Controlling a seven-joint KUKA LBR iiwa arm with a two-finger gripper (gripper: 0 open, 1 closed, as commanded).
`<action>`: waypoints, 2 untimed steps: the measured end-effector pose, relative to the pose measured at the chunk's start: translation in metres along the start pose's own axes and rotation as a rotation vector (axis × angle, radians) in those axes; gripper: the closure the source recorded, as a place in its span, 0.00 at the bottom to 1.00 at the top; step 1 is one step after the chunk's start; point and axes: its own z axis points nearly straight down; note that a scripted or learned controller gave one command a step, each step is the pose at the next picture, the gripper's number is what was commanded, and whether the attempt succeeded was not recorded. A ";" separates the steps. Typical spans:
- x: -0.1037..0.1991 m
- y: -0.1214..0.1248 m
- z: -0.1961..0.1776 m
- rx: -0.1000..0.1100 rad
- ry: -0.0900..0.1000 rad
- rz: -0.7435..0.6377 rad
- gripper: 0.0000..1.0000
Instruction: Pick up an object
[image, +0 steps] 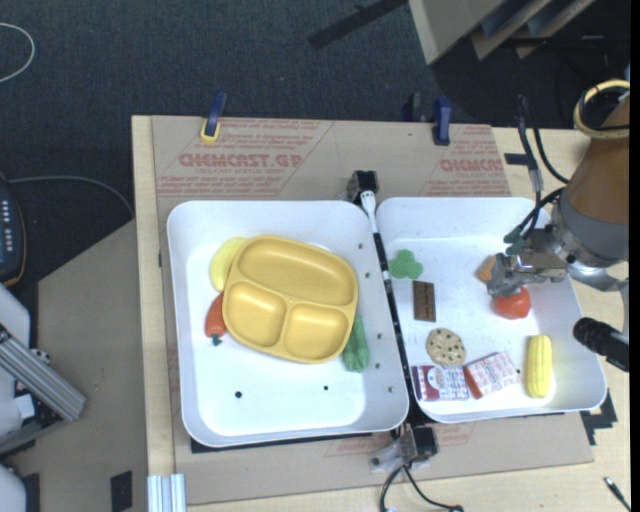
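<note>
Fingers (515, 272) hang low over the right bin (470, 225), at the right of the frame, with a red tomato-like object (513, 303) directly beneath and seemingly touching their tips; whether they are spread or closed I cannot tell from this slant, and nothing is plainly clamped between them. An orange piece (487, 269) sits just left of them. That red object looks the likeliest target: it is roundish, so no long axis matters. Nearest the frame's bottom lie the red-and-white packets (468, 379), a yellow corn cob (539, 365) and a cookie (445, 347); farther up, a chocolate bar (424, 300) and a green piece (405, 265). The left bin (195, 300) holds a yellow tray (290, 298).
</note>
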 end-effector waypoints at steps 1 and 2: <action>0.046 -0.016 0.018 0.002 0.000 -0.001 1.00; 0.063 -0.030 0.001 -0.002 -0.001 0.002 1.00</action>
